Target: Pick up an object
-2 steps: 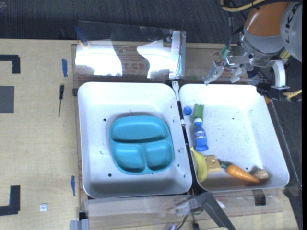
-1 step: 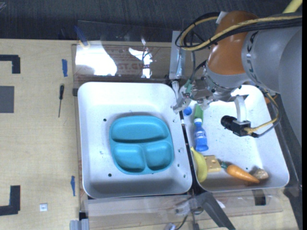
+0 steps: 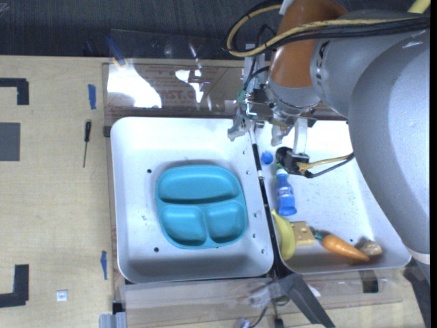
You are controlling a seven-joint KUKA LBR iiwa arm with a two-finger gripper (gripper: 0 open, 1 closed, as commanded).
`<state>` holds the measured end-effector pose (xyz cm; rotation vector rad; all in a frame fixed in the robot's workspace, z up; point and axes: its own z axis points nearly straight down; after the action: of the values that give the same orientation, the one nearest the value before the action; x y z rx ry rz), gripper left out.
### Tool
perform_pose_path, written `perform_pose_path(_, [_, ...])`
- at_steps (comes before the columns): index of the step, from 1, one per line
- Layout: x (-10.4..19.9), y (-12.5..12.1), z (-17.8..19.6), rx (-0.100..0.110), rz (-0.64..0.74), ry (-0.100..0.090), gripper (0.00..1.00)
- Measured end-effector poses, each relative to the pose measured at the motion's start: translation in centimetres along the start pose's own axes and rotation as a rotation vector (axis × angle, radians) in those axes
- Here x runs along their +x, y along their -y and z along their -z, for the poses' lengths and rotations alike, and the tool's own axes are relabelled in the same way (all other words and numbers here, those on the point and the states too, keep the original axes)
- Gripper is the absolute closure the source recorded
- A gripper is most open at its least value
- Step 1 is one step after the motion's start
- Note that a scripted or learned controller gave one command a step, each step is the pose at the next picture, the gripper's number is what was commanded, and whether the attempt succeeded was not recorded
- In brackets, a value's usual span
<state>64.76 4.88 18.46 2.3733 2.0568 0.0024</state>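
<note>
Bench point(image 3: 48, 203): pale wood, black tape marks | bins point(image 3: 130, 156): white, side by side | fingers point(image 3: 263, 132): apart, holding nothing

The wooden bench point(image 3: 48, 203) bears two white bins point(image 3: 130, 183) (side by side).

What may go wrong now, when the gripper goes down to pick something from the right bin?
1. The gripper hangs over the ridge where the two bins meet, so a finger may strike a bin wall.
2. The blue bottle lies close along that ridge, with little room on one side.
3. The banana and carrot crowd the near corner, so one may be pushed, not grasped.
</note>
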Motion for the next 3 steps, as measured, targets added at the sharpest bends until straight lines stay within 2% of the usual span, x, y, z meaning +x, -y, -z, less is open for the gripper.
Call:
perform_pose_path(1, [-8.2, 3.6, 0.1, 0.003, 0.039, 0.003, 0.00])
perform_pose_path(2, [-8.4, 1.8, 0.0, -0.001, 0.160, 0.001, 0.00])
perform_pose_path(3, [-11.8, 1.3, 0.1, -0.002, 0.219, 0.001, 0.00])
